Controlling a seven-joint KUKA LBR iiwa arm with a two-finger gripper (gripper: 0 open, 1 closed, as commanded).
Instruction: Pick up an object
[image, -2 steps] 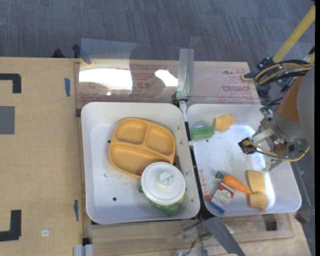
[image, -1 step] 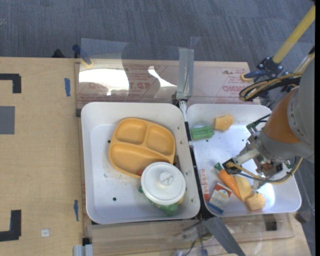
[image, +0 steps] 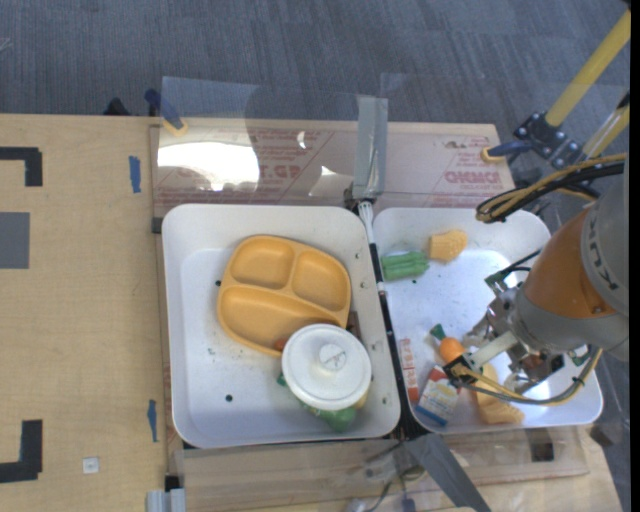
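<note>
The right bin (image: 560, 415) holds several small items. A yellow sponge-like chunk (image: 448, 244) and a green piece (image: 405, 265) lie near its far edge. An orange toy carrot with a green top (image: 449, 347) sits near the middle, and a small white, red and blue carton (image: 437, 396) lies at the front left. A tan piece (image: 492, 409) rests by the front wall. My gripper (image: 518, 372) hangs low over the front of this bin, just right of the carrot and above the tan piece. Nothing shows between its tips.
The left bin (image: 185, 330) carries an orange divided plate (image: 284, 290) and a white lidded cup with a green base (image: 327, 366) leaning on the plate's front edge. A ridge (image: 378, 300) separates the two bins. A clear panel (image: 300, 150) stands behind them.
</note>
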